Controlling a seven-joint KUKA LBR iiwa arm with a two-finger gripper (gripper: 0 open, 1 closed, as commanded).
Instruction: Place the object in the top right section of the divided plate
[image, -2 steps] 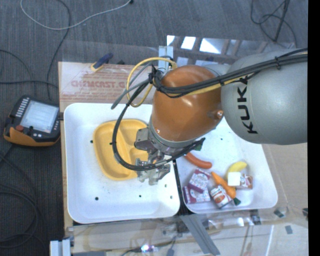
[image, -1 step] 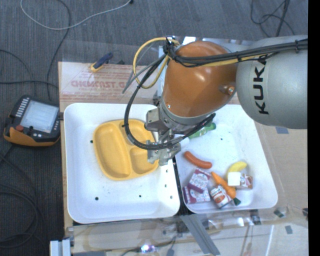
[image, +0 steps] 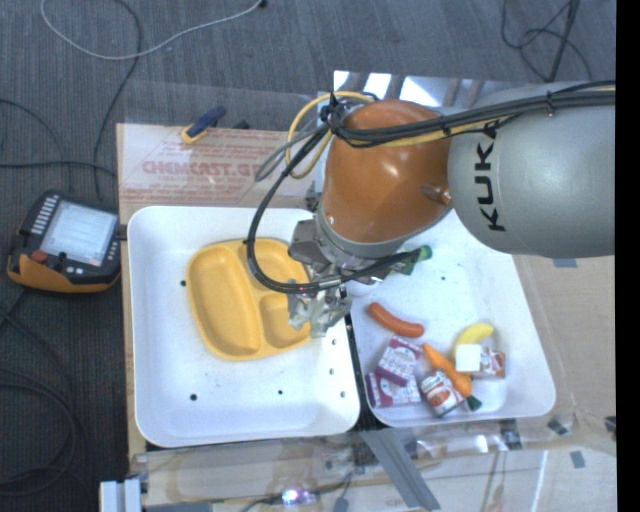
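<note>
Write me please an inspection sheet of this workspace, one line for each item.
Surface: two white bins side by side, left bin and right bin, on a bench.
Job's things: yellow plate lies in the left bin; the object to place cannot be told.
Clutter: in the right bin a sausage, carrot, banana, red packet and small bottle.
Gripper: gripper hangs over the plate's right edge; fingers unclear.
Cables: black and yellow cables run along the arm; a thin wire lies on the floor.
Surroundings: pendant on the floor at left; cardboard behind the bins.
</note>
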